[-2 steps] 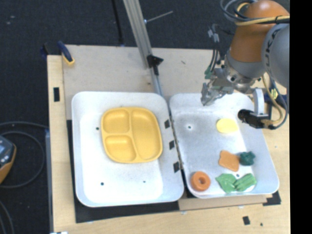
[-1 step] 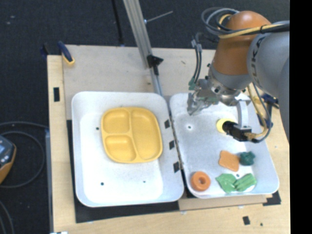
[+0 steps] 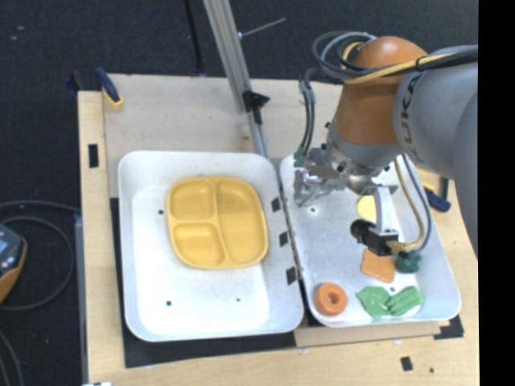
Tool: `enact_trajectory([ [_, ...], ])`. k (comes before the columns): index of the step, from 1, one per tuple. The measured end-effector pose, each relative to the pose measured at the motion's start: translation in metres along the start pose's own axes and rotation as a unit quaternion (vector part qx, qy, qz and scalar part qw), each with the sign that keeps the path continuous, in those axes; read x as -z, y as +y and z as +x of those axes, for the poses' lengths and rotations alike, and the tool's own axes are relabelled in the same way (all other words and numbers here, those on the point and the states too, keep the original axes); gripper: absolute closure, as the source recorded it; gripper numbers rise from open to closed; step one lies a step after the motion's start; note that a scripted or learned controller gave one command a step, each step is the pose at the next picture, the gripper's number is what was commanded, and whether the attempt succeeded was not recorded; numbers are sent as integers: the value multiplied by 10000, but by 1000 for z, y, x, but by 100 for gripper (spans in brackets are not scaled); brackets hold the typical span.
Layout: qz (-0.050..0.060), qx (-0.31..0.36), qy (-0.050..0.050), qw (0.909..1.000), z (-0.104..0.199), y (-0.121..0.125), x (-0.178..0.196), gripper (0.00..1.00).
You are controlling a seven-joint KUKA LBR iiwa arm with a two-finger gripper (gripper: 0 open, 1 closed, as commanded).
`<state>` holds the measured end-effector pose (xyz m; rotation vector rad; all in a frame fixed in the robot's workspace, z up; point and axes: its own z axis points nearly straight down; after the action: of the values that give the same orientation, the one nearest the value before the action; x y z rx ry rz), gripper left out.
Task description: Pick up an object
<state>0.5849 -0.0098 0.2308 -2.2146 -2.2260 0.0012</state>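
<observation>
Apparently nothing is lifted yet: the tool [image 3: 309, 185] hangs over bare floor at the far left corner of the right bin [image 3: 336, 236]; whether it is wide or narrow, I cannot tell. Near that bin's front edge lie one orange ring [image 3: 330, 297], one green piece [image 3: 389, 301], one orange wedge [image 3: 378, 265]. The left bin [image 3: 145, 296] holds one yellow tray [image 3: 217, 221].

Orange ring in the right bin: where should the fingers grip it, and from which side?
Come straight down on the orange ring; it lies flat, hole up. Pinch one side of its band, one finger in the hole, preferably the side away from the green piece beside it.
</observation>
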Motion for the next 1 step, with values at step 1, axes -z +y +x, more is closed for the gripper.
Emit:
enact_trajectory([
  [1,1,4,3,10000,41,-33,-2,100],
])
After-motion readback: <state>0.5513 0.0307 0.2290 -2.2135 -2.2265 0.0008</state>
